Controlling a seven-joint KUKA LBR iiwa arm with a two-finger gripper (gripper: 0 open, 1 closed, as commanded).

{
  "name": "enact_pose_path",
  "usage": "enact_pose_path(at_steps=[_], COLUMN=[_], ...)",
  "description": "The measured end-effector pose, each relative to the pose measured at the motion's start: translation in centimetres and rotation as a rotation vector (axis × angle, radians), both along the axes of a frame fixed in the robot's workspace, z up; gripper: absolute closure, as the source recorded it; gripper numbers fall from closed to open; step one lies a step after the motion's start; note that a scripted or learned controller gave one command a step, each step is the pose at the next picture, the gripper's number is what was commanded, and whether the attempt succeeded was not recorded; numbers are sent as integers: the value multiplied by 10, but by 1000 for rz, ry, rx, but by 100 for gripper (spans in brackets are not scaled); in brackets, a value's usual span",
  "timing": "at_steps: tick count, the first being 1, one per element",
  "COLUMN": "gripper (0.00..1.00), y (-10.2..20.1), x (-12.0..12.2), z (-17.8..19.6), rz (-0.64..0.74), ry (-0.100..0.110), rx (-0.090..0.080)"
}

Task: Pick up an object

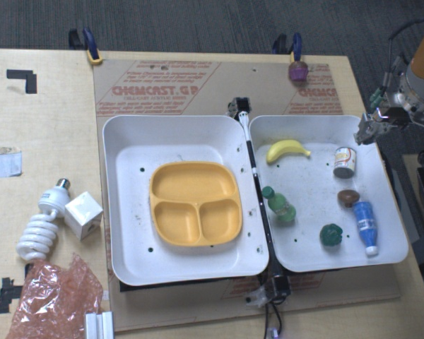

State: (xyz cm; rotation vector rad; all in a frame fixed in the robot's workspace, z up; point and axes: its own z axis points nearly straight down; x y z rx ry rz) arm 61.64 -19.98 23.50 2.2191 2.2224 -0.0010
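Observation:
The right bin holds a yellow banana, a small tin can, a brown round object, a blue bottle, a green bottle and a dark green lump. My gripper hangs over that bin's far right corner, up and to the right of the can. Nothing is seen in it.
In the left bin lies a yellow divided tray. A purple object sits on the board behind the right bin, by a blue clamp. A light bulb, a white cube and pink plastic wrap lie left of the bins.

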Motion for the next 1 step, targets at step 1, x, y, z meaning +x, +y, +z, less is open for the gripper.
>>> enact_pose_path(at_steps=[1], gripper=[0], y=[2], x=[-7], z=[-143], rz=[0], ry=[-1], rx=[3])
